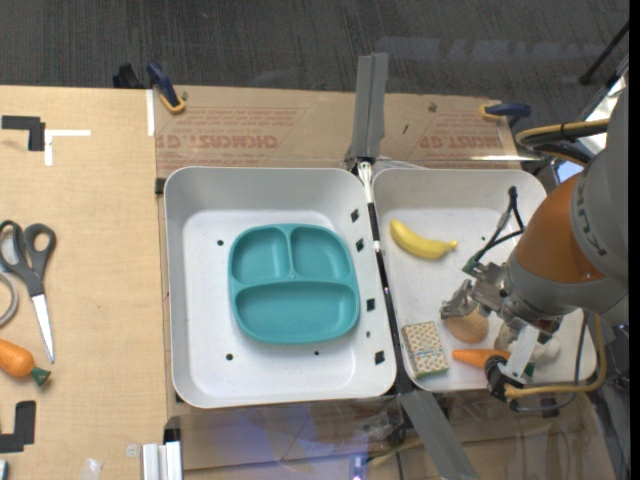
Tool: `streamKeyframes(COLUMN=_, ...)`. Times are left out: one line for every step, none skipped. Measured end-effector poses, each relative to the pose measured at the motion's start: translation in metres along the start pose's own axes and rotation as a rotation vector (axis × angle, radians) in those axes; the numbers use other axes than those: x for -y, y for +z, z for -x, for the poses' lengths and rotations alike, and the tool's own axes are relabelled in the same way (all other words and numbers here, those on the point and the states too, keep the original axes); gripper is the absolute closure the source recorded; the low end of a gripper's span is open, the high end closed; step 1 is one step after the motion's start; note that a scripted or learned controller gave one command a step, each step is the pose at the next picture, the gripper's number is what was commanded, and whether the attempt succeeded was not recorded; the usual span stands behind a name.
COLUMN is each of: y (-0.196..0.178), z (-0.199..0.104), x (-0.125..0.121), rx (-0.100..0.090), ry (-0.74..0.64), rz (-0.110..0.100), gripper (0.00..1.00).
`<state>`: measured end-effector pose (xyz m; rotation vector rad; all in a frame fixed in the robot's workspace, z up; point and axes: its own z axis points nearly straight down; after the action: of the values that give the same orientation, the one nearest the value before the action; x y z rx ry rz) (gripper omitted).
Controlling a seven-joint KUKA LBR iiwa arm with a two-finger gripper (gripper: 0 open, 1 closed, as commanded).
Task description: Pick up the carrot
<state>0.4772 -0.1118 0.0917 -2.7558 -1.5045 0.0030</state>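
An orange carrot (477, 357) lies near the front edge of the right bin (440, 193), pointing left toward a small patterned box (425, 348). My gripper (472, 303) hangs low over the bin just behind the carrot, directly above a tan rounded object (466, 324) that it partly hides. The grey arm with its orange band (558, 240) covers the bin's right side. A second carrot (14, 359) with a green end lies on the wooden bench at the far left.
A yellow banana (420, 240) lies at the back of the right bin. The left bin (190, 298) holds a teal divided plate (294, 283). Scissors (30, 278) rest on the bench at left. A cable (548, 393) loops at the right bin's front corner.
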Motion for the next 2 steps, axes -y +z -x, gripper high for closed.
streamKeyframes(y=0.000, z=0.058, x=-0.036, rx=0.001, ry=0.194, rz=0.000, gripper=0.00)
streamKeyframes(y=-0.003, z=0.003, x=-0.001, rx=0.001, ry=0.274, rz=-0.003, gripper=0.00)
